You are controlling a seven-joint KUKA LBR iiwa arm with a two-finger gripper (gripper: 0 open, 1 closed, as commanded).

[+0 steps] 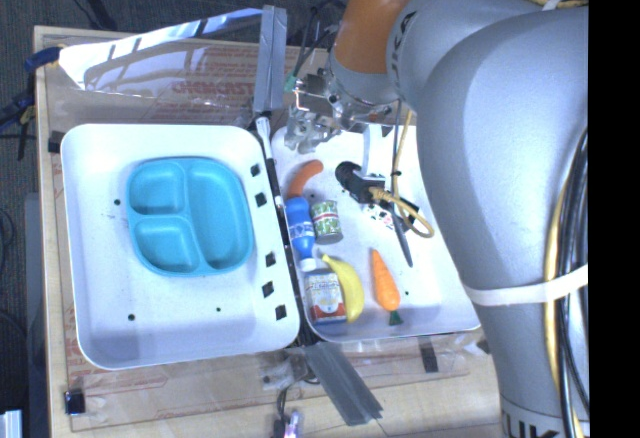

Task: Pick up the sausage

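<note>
Sausage (304, 176): lies loose in the right bin (440, 311), near its far left corner.
Hand (305, 129): hovers just above it, toward 12 o'clock; can't tell how it is set.
Neighbours: blue bottle (298, 224) and small can (326, 221) toward 6 o'clock.
Progress: nothing lifted yet; descent, grasp and lift all remain.

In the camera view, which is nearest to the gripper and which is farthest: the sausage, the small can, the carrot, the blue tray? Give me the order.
Measured from the gripper:
1. Sausage, just below it in the right bin.
2. Small can, lower, mid-bin.
3. Carrot and blue tray: too close to call; the carrot lies at the right bin's lower part, the tray in the left bin.
</note>
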